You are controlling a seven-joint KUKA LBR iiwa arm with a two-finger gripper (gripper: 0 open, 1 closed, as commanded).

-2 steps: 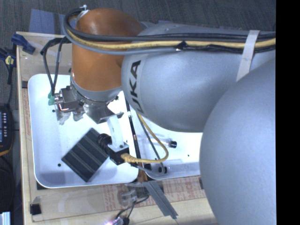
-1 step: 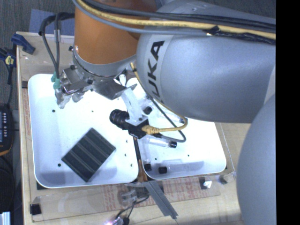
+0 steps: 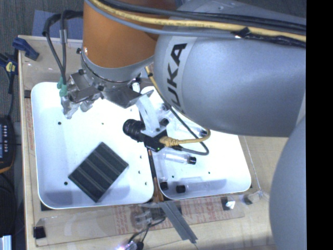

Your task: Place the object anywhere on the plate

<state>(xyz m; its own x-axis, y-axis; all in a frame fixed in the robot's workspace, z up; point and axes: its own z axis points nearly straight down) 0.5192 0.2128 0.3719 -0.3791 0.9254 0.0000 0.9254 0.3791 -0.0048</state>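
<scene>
Camera view, arm bent low over left bin [image 3: 41,139], claw [image 3: 73,105] near far-left corner

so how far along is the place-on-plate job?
Nothing looks done: the dark ribbed plate lies in the left bin with nothing on it. In hand: the arm hangs over both bins, its hand near the left bin's far corner; I can't make out any object in it. Left: getting an object onto the plate.

My arm [image 3: 229,82]: grey, orange band [image 3: 112,30]. Bins [image 3: 47,139]: white. Plate [image 3: 99,171]: dark grey, ridged stripes. Gripper [image 3: 73,105]: seemingly metallic grey, green tip.
</scene>
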